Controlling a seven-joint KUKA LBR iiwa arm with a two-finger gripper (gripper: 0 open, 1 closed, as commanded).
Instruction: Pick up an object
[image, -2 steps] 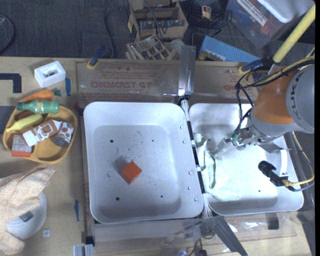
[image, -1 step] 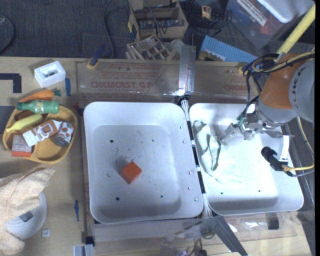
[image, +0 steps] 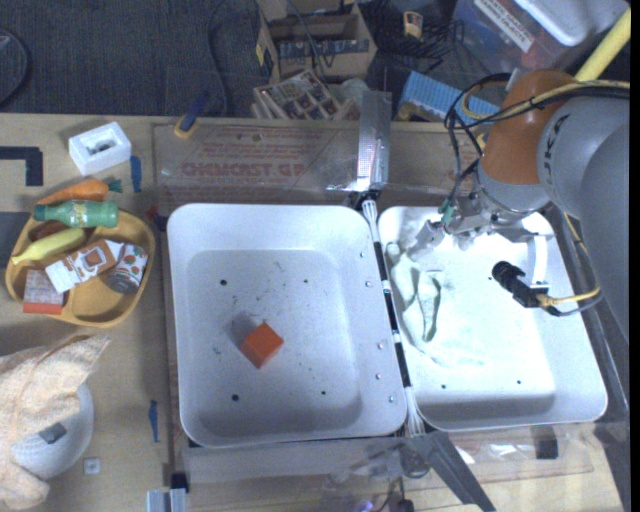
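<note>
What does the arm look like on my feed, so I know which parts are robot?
The arm is smooth, rounded grey casing with an orange band above the wrist. Black cables loop around the band, and a black plug with a yellow-marked lead hangs below. The gripper is a small cluster of grey metal parts.

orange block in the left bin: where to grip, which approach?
Come straight down from above and close on two opposite vertical faces of the orange block. It lies alone on the flat floor of the left bin, well away from the walls, turned diagonal to the bin edges, so probably rotate the gripper to match its faces.
</note>
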